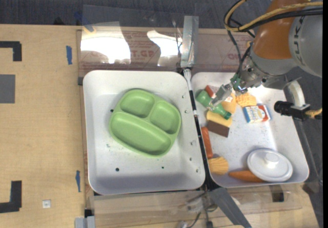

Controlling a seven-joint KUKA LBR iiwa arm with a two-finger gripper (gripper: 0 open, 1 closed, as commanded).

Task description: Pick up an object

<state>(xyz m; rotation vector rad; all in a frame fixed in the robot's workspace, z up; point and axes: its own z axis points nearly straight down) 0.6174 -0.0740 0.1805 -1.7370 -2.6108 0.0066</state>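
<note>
Camera view: end effector (224, 94) (grip unclear) over small blocky toys; glossy round lid (269, 164) nearby.

Fixed above the table (41, 119), looking down at a slant from the 6 o'clock side toward 12. Far enough back to take in both white bins: left bin (97, 94) at centre, right bin (292, 135) toward 3 o'clock.

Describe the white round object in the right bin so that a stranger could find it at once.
Look at the right bin, then at its near corner furthest from the green tray. The white round lid lies there beside an orange carrot. It alone is white, domed and has a knob.
</note>
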